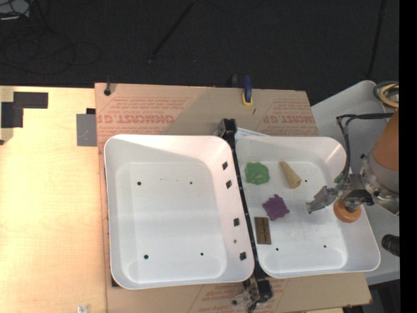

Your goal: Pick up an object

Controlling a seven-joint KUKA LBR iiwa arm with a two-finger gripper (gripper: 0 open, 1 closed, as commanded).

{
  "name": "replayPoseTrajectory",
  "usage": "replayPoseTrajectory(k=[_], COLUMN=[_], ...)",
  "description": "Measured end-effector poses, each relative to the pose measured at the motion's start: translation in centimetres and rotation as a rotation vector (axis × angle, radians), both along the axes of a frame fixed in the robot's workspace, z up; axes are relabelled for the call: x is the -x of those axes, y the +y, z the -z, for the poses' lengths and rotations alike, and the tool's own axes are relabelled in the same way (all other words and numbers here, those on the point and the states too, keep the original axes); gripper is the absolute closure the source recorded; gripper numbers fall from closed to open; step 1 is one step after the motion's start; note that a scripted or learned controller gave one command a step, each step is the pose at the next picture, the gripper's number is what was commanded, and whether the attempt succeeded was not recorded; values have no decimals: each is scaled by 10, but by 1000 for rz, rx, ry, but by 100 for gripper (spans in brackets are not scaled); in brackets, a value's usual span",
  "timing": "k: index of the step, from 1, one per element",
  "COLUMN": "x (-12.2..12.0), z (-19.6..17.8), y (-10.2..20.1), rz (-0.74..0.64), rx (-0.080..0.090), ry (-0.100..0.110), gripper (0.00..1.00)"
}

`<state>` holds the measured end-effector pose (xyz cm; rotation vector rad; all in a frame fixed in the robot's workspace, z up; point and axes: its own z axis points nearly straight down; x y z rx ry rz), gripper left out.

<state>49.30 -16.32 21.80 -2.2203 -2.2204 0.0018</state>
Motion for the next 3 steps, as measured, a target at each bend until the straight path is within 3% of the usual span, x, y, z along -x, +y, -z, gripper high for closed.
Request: replayPoseTrajectory(k=[1,2,3], x=[0,9,-4], z=[-10,-28,-66], y=[-1,55,91], rz=[0,-5,-4], rx=[-1,-2,-1], ry=[2,1,-2], gripper=[100,100,100])
